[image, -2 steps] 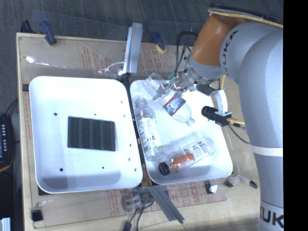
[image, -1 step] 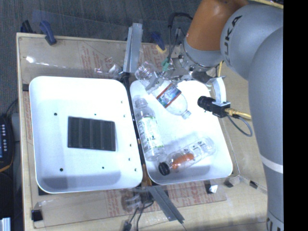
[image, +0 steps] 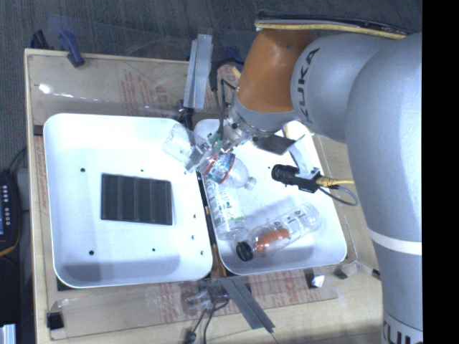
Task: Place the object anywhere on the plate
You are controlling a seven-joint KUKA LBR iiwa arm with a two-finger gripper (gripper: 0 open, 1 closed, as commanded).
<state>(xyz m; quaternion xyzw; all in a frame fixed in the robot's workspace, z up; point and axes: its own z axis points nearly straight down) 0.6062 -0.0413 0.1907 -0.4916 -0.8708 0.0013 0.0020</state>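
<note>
Over right bin [image: 333,246]: gripper [image: 213,151] above bottles [image: 276,235]; grip state unclear, possibly unloaded. Confirm firm grasp before carrying to plate [image: 136,198].

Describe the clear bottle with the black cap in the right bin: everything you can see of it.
The clear bottle looks like thin transparent plastic and lies on its side, slanting across the right bin near its front edge. Its black cap points to the lower left. Something orange-red shows through its middle. Its cap end lies close to a second clear bottle; contact cannot be told.
</note>
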